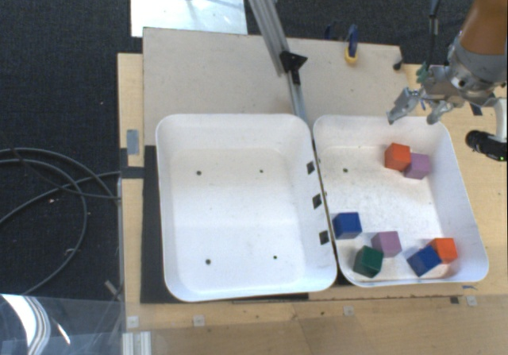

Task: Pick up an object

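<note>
Blocks lie in the right bin [464,210] — an orange block [398,156] touching a purple block [417,165] at upper right, others lower down. Above that bin's upper edge hangs the gripper [419,109] — fingers spread, pinching nothing.

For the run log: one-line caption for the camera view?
Gripper open above right bin's far rim; seven blocks inside, none grasped.

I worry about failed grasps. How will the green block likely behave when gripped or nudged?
The green block looks like a rigid cube with flat faces, so it should probably slide, not roll. It seems small, likely light. A purple block sits close beside it, so a nudge may shift both.
</note>
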Tool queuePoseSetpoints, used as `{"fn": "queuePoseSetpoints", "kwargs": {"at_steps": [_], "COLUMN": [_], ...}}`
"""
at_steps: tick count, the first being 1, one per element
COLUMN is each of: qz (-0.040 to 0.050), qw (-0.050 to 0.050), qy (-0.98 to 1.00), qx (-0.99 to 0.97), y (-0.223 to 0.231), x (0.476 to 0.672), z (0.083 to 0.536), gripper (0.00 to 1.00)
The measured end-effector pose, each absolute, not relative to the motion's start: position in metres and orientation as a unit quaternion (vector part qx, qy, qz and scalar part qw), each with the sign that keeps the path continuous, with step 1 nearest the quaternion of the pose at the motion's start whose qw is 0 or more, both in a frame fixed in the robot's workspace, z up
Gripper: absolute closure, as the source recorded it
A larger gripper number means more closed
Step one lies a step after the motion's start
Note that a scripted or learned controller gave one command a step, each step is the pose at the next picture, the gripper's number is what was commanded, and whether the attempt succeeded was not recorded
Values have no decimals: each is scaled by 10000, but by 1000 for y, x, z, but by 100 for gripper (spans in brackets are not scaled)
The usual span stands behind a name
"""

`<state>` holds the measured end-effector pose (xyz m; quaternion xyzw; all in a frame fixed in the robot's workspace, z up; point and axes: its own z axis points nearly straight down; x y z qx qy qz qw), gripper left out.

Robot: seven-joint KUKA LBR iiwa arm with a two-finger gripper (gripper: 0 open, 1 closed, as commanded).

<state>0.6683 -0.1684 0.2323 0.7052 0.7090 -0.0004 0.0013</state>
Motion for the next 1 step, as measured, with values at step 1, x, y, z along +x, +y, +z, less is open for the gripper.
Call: {"fn": "queuePoseSetpoints", "kwargs": {"at_steps": [1], "qz": [33], "qw": [61], "qy": [7091], "qx": [7051], "y": [-200], "x": [628], "z": [120], "gripper": [0]}}
